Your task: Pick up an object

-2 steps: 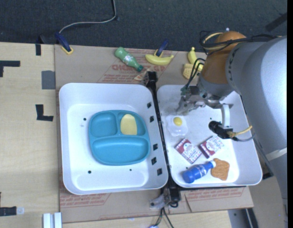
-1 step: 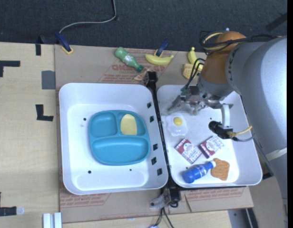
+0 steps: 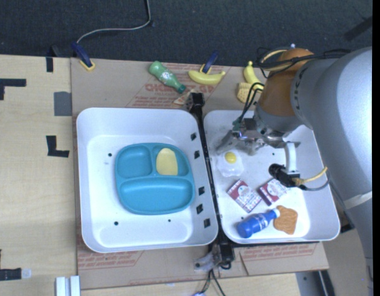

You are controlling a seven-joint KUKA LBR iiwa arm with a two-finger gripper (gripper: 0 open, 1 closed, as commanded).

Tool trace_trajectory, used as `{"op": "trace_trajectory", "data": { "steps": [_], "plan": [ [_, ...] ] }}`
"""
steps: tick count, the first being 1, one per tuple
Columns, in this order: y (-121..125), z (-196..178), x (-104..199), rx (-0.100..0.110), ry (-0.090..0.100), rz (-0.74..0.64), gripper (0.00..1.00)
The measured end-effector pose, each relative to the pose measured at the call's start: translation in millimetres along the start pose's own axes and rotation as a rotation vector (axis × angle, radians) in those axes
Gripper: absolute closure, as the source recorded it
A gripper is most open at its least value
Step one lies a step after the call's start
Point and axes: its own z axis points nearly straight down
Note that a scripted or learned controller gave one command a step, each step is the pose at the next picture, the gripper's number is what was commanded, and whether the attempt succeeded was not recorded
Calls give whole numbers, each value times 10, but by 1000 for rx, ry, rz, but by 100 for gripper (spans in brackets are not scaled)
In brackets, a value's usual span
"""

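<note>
Red-and-white packets (image 3: 243, 195) carry print too small to read; whether the gripper (image 3: 230, 142) is open, I can't tell.

You are looking at a robotics lab bench: a cardboard-covered table (image 3: 110, 82) carries two shallow white bins (image 3: 91, 165) clipped side by side, stocked with toy food such as a plastic banana (image 3: 206, 76) and a blue divided plate (image 3: 154, 179), beside dark carpet (image 3: 239, 11) and a trailing cable (image 3: 125, 23).
</note>
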Motion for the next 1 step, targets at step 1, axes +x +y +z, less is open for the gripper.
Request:
{"op": "trace_trajectory", "data": {
  "steps": [1],
  "plan": [
    [13, -114, 1, -4, 0, 0, 100]
  ]
}}
